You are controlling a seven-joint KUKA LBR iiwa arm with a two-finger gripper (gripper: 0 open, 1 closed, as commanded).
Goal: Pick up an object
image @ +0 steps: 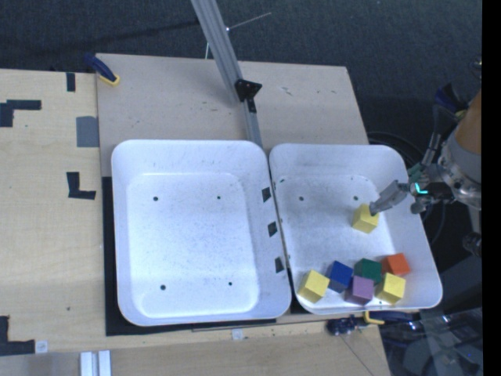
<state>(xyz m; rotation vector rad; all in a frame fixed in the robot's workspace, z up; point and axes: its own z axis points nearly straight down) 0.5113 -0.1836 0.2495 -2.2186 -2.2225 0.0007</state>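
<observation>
Two shallow white bins are seen side by side on the wooden surface (47,210). The left bin (192,151) holds nothing visible. In the right bin (333,159), a lone yellow cube (364,219) is found near the right wall. The hand (385,202) is positioned just above and right of that cube, its dark tip touching or almost touching the cube's top edge; whether it is spread or closed cannot be told. Along the near edge, a cluster is noted: yellow cube (315,285), blue cube (340,275), purple cube (362,288), green cube (368,269), orange cube (397,263), another yellow cube (392,287).
</observation>
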